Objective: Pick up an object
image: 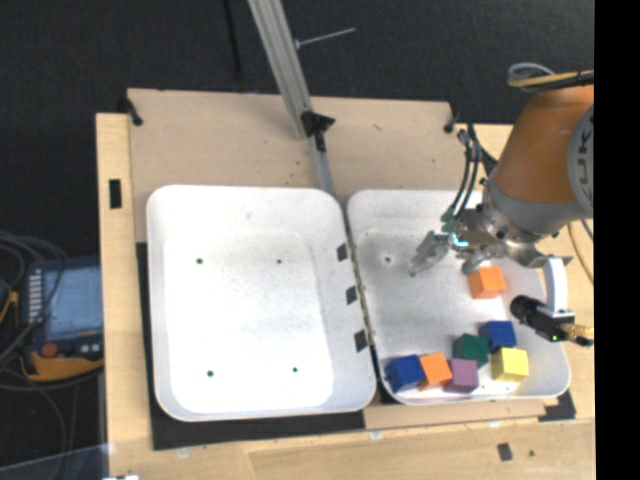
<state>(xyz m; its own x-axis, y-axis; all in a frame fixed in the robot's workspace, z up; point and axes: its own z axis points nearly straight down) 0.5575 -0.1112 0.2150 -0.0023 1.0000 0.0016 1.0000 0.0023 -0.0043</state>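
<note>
1. The bench [230, 148] carries two white bins; the left bin [250, 298] lies well to the left of the gripper.
2. The right bin [400, 298] sits under the gripper.
3. The arm [545, 163] reaches in from the right, above the right bin.
4. The gripper [455, 248] hangs over the bin floor with its fingers spread, nothing between them.
5. An orange block [487, 282] lies just right of and below the gripper, apart from the fingers.
6. Farther below, near the bin's front wall, sit a blue block [405, 371], a second orange block [436, 369], a purple block [464, 373], a green block [470, 349], a yellow block [511, 363] and another blue block [498, 334].
</note>
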